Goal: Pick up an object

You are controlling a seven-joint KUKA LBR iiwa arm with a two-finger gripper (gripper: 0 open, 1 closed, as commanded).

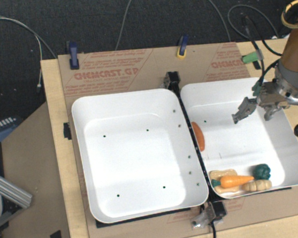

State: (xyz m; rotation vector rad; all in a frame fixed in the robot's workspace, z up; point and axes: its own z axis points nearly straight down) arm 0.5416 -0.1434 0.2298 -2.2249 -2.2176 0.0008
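Grey hand (pixel 257 110) hangs open, gripping nothing, above the right bin (pixel 281 142), smooth and white.

Blue clamp (pixel 73 54) and yellow clamp (pixel 182 46) on the cardboard's (pixel 116 71) far edge.

Both bins (pixel 126 105) are showing plain white; carrot (pixel 236 180) showing orange, sausage (pixel 198 135) orange-red, round item (pixel 261 171) dark green, cardboard (pixel 105 70) tan with red print.
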